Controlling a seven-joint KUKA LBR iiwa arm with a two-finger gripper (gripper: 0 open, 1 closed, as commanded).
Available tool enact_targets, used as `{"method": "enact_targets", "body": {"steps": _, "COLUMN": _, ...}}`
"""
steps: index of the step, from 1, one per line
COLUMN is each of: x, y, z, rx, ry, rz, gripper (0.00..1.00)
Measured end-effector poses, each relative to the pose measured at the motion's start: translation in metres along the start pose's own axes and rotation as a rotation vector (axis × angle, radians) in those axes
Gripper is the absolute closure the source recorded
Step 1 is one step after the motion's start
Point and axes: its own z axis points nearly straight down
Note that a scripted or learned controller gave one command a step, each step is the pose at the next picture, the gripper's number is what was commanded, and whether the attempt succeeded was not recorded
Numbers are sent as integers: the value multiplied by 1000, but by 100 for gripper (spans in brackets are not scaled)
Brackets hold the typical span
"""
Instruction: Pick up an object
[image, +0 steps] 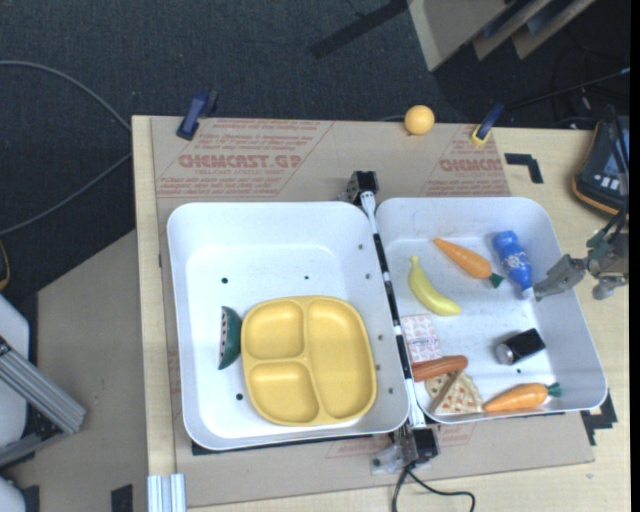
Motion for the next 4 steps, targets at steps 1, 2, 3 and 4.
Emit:
{"method": "enact_targets", "body": {"steps": 1, "x": -26, "y": -8, "z": 95, "rx": 1, "ry": 0, "rz": 1, "gripper": 0}}
{"method": "enact_targets", "body": {"steps": 2, "x": 10, "y": 11, "z": 173, "rx": -2, "ry": -1, "rz": -1, "gripper": 0}}
{"method": "enact_targets", "body": {"steps": 3, "x": 10, "y": 11, "z": 164, "rx": -3, "ry": -1, "rz": 1, "gripper": 100}}
{"method": "enact_targets", "body": {"steps": 4, "x": 10, "y": 11, "z": 164, "rx": -2, "ry": -1, "rz": 1, "gripper": 0}}
